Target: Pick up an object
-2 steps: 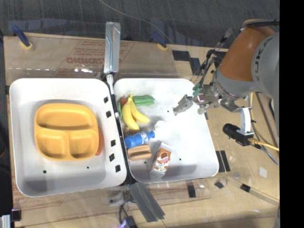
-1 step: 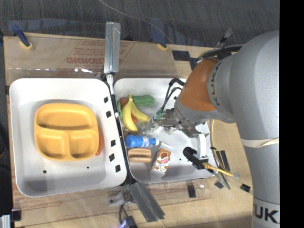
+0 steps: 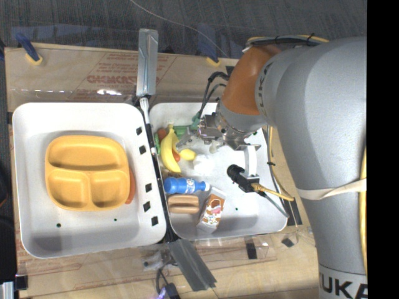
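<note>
The gripper (image 3: pixel 209 136) hangs low in the right bin (image 3: pixel 274 220), near the banana (image 3: pixel 168 151) and the small toys packed beside it; whether it is open or closed, I cannot tell. The risk is crowding (banana, blue bottle (image 3: pixel 185 185), hot dog (image 3: pixel 182 203) and carton (image 3: pixel 212 212) lie close together): a descent could nudge one aside or pinch two things at once.

The thick grey arm (image 3: pixel 318 136) fills the right of the frame, reaching leftward. Its orange band (image 3: pixel 244 83) sits right of upper centre, and below it the metal two-finger gripper (image 3: pixel 202 132) points left, near the frame's centre.
</note>
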### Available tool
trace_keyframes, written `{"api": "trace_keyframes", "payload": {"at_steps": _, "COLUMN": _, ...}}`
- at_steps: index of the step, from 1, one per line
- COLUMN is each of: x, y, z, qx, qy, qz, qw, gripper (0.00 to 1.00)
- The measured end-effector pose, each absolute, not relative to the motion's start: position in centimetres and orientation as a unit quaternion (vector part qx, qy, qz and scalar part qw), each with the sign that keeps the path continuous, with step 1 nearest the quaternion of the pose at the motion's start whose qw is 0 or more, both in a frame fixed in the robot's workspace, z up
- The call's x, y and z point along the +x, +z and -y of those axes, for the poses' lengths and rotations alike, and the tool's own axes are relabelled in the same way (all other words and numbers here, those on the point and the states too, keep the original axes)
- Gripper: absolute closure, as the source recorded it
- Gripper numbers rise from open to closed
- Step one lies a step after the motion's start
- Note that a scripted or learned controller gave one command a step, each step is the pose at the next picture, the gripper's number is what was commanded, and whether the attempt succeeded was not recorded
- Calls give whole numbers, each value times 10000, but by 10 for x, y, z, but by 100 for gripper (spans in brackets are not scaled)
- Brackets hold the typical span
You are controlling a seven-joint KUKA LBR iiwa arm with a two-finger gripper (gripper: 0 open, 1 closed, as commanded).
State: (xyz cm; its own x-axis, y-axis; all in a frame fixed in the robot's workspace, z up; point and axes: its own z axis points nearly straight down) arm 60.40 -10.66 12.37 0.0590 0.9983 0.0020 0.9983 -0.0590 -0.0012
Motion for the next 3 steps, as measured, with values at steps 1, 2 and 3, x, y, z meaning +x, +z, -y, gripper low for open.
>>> {"api": "trace_keyframes", "payload": {"at_steps": 1, "x": 512, "y": 98, "z": 148, "qx": -6784, "qy": -26, "qz": 7347, "qw": -22, "gripper": 0}}
{"api": "trace_keyframes", "payload": {"at_steps": 2, "x": 573, "y": 112, "z": 119, "qx": -6116, "qy": -2, "qz": 7911, "qw": 6, "gripper": 0}}
{"api": "trace_keyframes", "payload": {"at_steps": 3, "x": 624, "y": 91, "z": 138, "qx": -6908, "qy": 8, "qz": 7230, "qw": 13, "gripper": 0}}
